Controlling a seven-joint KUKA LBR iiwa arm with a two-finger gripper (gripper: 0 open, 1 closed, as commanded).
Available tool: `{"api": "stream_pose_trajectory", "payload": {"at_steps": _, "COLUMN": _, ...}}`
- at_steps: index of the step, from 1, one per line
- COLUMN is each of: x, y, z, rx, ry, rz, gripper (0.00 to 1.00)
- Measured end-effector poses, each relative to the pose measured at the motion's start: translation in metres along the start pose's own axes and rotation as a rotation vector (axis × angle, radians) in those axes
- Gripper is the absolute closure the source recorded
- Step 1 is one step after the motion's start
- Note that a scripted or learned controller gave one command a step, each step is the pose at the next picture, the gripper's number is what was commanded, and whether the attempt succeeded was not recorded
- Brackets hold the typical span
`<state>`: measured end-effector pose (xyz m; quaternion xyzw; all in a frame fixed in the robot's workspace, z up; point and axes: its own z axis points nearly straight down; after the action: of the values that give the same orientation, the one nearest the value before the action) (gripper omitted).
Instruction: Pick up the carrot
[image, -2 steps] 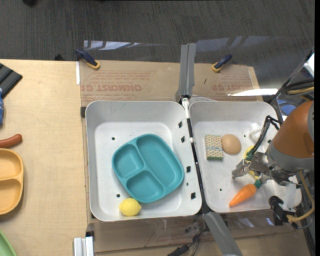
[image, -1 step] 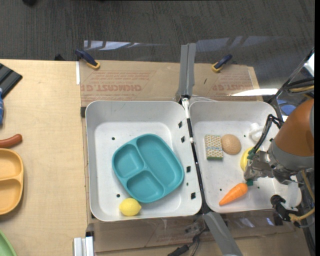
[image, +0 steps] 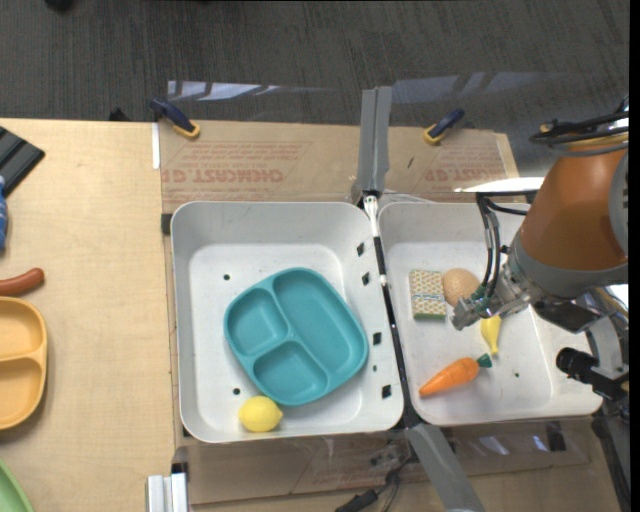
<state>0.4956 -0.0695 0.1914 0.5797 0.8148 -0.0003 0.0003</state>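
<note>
We're hovering the gripper (image: 478, 308) above the carrot (image: 452, 376), approach step. Jaws' state we cannot tell. Next, we'd descend onto it.

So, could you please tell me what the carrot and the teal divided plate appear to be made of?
The carrot looks like moulded plastic, a toy: even orange with a smooth surface and a stubby green top. The teal divided plate also seems plastic, or possibly silicone: uniform colour, rounded compartment walls, a matte to soft sheen. Neither can be confirmed from the look alone.

Cardboard sheet (image: 240, 160) bears upside-down red "CHEMCAST GP"
</note>
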Motion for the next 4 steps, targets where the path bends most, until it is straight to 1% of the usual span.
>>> {"api": "stream_pose_trajectory", "payload": {"at_steps": 1, "x": 0.000, "y": 0.000, "z": 0.000, "rx": 0.000, "ry": 0.000, "rz": 0.000, "gripper": 0.00}}
{"api": "stream_pose_trajectory", "payload": {"at_steps": 2, "x": -0.038, "y": -0.033, "z": 0.092, "rx": 0.002, "ry": 0.002, "rz": -0.155, "gripper": 0.00}}
{"api": "stream_pose_trajectory", "payload": {"at_steps": 3, "x": -0.029, "y": -0.030, "z": 0.100, "rx": 0.001, "ry": 0.002, "rz": -0.327, "gripper": 0.00}}
{"api": "stream_pose_trajectory", "payload": {"at_steps": 4, "x": -0.072, "y": -0.044, "z": 0.099, "rx": -0.001, "ry": -0.001, "rz": -0.407, "gripper": 0.00}}
